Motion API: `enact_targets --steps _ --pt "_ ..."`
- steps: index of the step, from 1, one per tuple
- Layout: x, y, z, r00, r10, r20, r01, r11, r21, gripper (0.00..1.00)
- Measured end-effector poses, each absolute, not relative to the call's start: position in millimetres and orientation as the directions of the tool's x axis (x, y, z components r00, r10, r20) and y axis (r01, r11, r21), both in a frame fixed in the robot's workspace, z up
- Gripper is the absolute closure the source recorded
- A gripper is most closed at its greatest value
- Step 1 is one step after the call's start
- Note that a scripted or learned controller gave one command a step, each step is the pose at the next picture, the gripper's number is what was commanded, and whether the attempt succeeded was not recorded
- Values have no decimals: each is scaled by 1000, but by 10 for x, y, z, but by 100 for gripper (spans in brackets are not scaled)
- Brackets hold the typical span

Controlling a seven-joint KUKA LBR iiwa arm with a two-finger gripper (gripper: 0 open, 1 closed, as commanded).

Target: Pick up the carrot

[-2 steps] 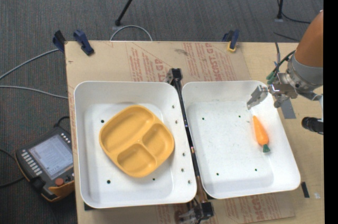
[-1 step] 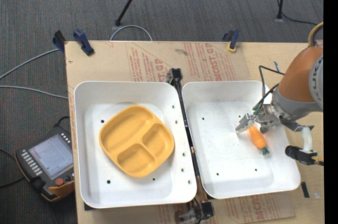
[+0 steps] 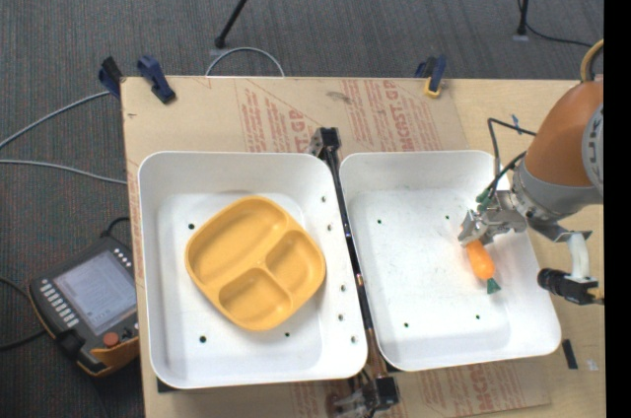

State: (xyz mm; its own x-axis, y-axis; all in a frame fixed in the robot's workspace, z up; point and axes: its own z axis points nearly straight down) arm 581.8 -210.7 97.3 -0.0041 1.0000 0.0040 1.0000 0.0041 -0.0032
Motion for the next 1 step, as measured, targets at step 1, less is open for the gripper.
enact_targets --steps 1 --pt "5265 -1384 2073 -2 1000 1 1000 2 1 100"
